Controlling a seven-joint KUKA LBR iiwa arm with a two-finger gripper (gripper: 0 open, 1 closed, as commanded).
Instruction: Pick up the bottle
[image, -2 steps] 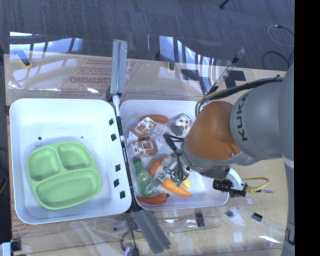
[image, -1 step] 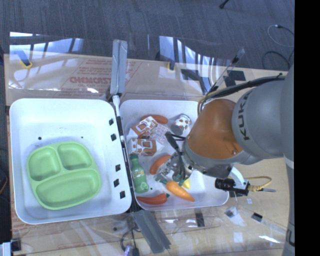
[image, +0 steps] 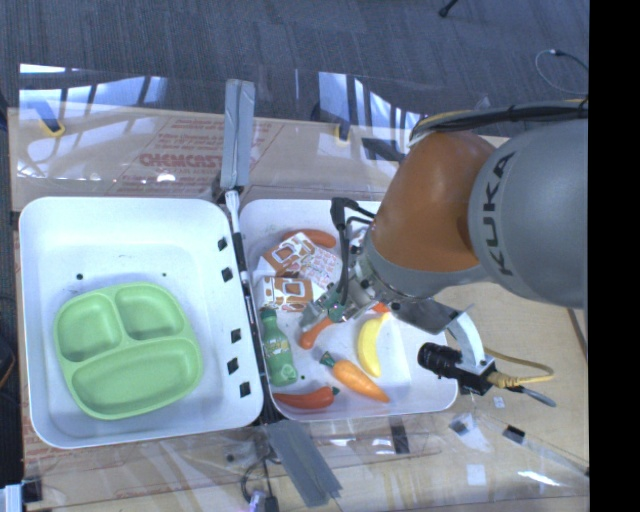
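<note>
A small green bottle (image: 277, 348) with a yellow label lies lengthwise along the left wall of the right bin (image: 290, 207), cap toward the back. My gripper (image: 335, 303) hangs low over the middle of that bin, to the right of and slightly behind the bottle and apart from it. It is just above a small orange carrot (image: 313, 333). The wrist hides what lies directly under it.
Around the bottle lie a red pepper (image: 305, 398) at the front, a larger carrot (image: 358, 380), a banana (image: 369, 345) and snack packets (image: 298, 270) at the back. The left bin (image: 120, 240) holds a green divided plate (image: 125, 350).
</note>
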